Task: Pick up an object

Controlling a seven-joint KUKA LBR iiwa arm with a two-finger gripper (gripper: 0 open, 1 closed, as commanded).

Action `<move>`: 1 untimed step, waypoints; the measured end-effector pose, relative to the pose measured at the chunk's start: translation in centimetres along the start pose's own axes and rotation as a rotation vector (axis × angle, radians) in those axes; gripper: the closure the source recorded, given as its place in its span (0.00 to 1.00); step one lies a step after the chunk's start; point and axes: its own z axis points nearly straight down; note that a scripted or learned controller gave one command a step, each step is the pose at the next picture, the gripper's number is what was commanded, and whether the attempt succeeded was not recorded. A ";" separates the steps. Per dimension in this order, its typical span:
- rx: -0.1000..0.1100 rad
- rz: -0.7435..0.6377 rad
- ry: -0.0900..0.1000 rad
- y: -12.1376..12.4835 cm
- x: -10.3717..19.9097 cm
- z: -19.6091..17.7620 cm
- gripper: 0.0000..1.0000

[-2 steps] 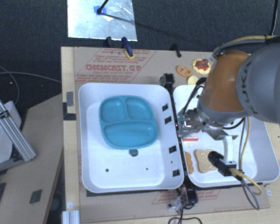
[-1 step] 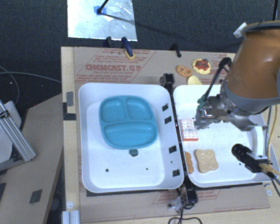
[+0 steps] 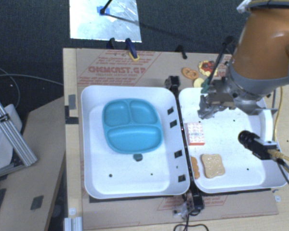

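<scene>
My gripper [image 3: 205, 110] hangs over the upper left part of the right bin [image 3: 260, 179]; whether it is clenched or released I cannot tell from this slant, and nothing shows in its grasp. The nearest candidates lie below it: a small pink-and-white card packet [image 3: 195, 133] beside the divider, then a toast slice [image 3: 213, 165] and a thin cracker-like piece [image 3: 194, 167] near the front wall. The left bin [image 3: 94, 177] holds a blue divided plate [image 3: 132, 125]. I judge the risk thus: the packet lies flat, so I may skid across it, or strike the bin wall.
</scene>
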 end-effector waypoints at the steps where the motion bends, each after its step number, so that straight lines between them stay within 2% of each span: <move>1: 0.011 -0.002 0.001 -0.8 5.0 4.7 1.00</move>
